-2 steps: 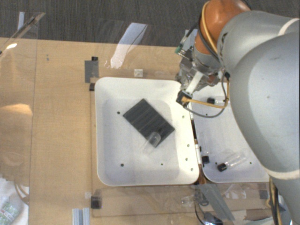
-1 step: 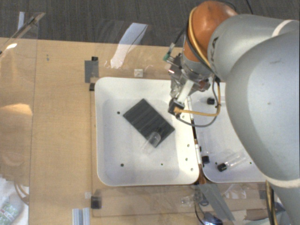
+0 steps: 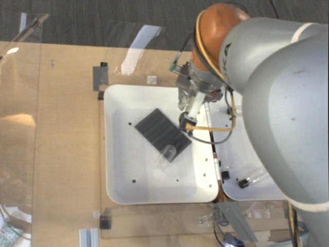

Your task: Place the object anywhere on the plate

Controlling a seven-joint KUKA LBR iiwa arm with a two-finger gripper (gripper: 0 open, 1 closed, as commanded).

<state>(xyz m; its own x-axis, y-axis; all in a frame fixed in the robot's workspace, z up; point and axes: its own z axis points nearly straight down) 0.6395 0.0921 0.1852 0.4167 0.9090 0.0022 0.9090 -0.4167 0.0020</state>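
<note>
A dark grey ribbed square plate [image 3: 160,131] lies turned like a diamond in the left white bin [image 3: 123,184]. A small clear plastic object [image 3: 166,154] rests on the plate's lower corner and reaches slightly past its edge onto the bin floor. My gripper [image 3: 186,106] hangs over the bin's right side, just above and to the right of the plate's right corner. It stands apart from the clear object. The wrist and the big grey arm hide much of it.
The right bin [image 3: 231,189] is mostly covered by the arm; a clear tube with a black cap [image 3: 250,180] lies near its front. A low wall separates the two bins. Black clamps sit at the left bin's corners.
</note>
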